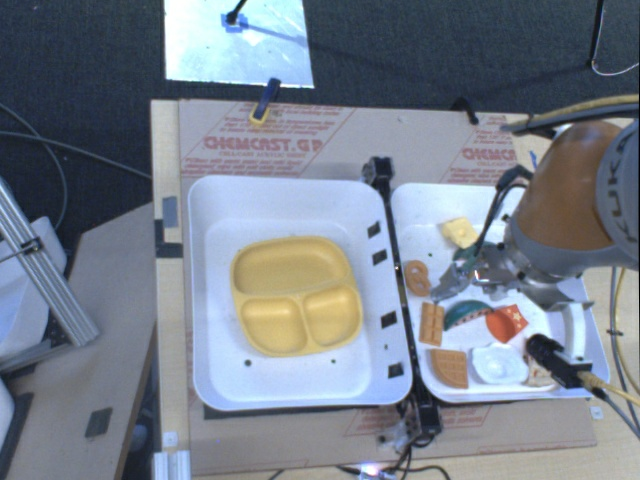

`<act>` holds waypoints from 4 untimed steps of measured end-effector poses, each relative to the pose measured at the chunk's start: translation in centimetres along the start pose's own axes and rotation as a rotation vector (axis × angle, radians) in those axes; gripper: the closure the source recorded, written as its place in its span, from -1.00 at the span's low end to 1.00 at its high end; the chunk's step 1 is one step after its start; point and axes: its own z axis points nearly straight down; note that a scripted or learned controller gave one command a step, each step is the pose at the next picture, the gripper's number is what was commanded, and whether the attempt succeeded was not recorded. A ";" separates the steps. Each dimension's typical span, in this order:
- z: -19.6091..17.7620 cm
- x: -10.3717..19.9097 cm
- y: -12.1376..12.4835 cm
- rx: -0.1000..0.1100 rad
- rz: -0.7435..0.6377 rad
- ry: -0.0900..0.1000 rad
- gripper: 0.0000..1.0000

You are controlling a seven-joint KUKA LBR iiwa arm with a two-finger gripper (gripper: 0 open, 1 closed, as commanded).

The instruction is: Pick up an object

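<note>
Remote station log, what I count on the bench:

- 1 printed cardboard sheet under both bins, its red lettering showing along the far edge.
- 2 shallow white bins, their inner walls meeting at the centre.
- 1 grey-and-orange arm, reaching in over the right bin's right side.
- left bin: 1 yellow tray with 3 compartments, sitting near the middle. Bare white floor runs all round it, widest along the far and left walls.
- right bin: 7 small loose pieces, every pickup candidate I see.
  - 2 orange waffle pieces, one behind the other along the left wall; the nearer one sits close to the front rim.
  - 1 white round dish, just beside the nearer waffle, close to the front rim.
  - 1 red-orange piece, right of centre.
  - 1 teal curved piece, between the waffles and the red-orange piece.
  - 1 pale yellow chunk, apart from the rest toward the far wall.
  - 1 brown ring-shaped piece, near the left wall.
- 1 gripper, just right of the brown ring and beyond the teal piece. I cannot tell whether it is spread or closed, nor whether it touches anything.

Open room: the far left corner of the right bin is bare; its front half is crowded.
</note>
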 end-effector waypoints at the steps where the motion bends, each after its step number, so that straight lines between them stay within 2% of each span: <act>1: 0.5 2.8 -1.8 0.005 0.001 0.000 -1.00; 2: -0.6 2.6 -1.6 0.001 0.002 -0.001 1.00; 3: -0.6 2.6 -1.6 0.001 0.004 -0.001 -1.00; 4: -1.6 2.6 -1.5 -0.002 0.000 -0.001 1.00</act>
